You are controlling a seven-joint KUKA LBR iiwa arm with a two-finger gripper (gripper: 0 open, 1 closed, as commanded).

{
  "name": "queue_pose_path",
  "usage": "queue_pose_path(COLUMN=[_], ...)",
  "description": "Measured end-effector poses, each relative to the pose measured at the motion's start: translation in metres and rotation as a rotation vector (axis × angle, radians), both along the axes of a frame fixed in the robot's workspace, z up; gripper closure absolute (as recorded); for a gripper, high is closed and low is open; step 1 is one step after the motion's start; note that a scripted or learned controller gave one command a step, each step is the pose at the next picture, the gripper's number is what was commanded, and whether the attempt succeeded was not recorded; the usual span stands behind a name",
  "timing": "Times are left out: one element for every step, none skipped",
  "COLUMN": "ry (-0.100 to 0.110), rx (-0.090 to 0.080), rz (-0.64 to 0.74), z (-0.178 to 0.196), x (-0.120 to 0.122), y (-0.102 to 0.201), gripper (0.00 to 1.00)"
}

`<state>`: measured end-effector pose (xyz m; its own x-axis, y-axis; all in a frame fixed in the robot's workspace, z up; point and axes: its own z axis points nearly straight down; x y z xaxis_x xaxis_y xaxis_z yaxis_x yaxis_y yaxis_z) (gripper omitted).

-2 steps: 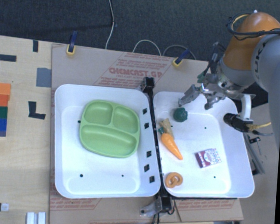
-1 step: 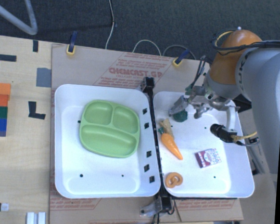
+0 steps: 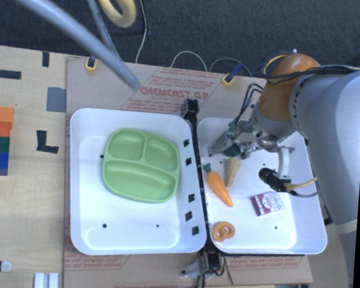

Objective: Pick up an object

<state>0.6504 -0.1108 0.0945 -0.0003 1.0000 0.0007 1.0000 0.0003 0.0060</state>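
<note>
Currently 1 gripper point(image 3: 229, 145) low at the right bin's point(image 3: 308, 243) far-left corner; finger state cannot be told. Ice-cream cone point(image 3: 232, 170) directly beneath, carrot point(image 3: 220, 188) touching it. Risk: crowded pair, the fingers may nudge both aside or close on neither.

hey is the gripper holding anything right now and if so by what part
Cannot be told. The gripper hangs low over the right bin, just above the cream cone, with something teal at its tip, but the view does not show anything clearly between its fingers.
</note>
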Motion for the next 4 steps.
queue_pose_path(ry=[0.009, 0.004, 0.001, 0.002], rx=[0.000, 0.000, -0.001, -0.001], rz=[0.003, 0.001, 0.002, 0.001], z=[0.008, 0.053, 0.117, 0.167], x=[-0.002, -0.007, -0.006, -0.006], y=[0.001, 0.006, 0.006, 0.006], gripper=[1.00, 1.00, 1.00, 1.00])
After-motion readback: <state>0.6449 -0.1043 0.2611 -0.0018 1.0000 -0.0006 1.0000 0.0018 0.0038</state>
